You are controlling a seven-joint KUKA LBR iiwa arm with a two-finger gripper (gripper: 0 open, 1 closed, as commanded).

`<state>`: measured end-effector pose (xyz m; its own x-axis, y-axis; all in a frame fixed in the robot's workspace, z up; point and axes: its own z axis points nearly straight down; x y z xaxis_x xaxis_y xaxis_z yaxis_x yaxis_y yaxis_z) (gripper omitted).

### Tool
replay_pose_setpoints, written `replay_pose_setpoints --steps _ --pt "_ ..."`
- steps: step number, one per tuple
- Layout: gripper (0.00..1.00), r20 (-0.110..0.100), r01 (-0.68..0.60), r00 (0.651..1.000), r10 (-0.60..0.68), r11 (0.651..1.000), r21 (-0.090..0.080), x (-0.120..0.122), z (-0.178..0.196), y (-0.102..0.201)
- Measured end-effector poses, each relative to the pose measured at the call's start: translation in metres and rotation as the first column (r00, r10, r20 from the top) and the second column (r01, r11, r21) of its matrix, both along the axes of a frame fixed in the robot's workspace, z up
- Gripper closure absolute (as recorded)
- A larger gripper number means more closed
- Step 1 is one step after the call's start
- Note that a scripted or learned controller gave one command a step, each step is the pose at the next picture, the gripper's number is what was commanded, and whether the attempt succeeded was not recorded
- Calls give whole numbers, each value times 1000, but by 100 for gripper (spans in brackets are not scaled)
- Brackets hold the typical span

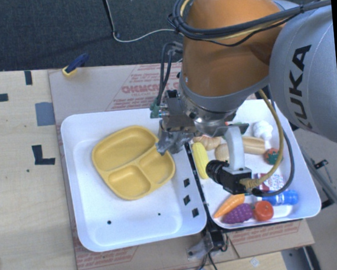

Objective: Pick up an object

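Camera view: two white bins side by side on the worktop (18, 175). Left bin (81, 187) holds a yellow divided plate (131, 162), three compartments, lying flat toward the bin's right wall. Right bin (308, 198) holds small toy foods: yellow corn (200, 160), orange carrot (228, 204), purple grapes (240, 214), red tomato (263, 211), a blue-capped tube (279, 198), a white piece (263, 129). Arm (237, 47) hangs over the divider between the bins; gripper (169, 138) sits at the plate's right rim. Jaws hidden under wrist hardware; open or closed, cannot tell. Bare floor lies in the left bin's front half.
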<state>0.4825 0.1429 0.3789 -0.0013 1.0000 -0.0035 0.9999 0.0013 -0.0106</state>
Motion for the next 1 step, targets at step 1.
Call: replay_pose_setpoints --steps 1 --pt "100 5 5 1000 -5 1000 1 1 -25 -43"
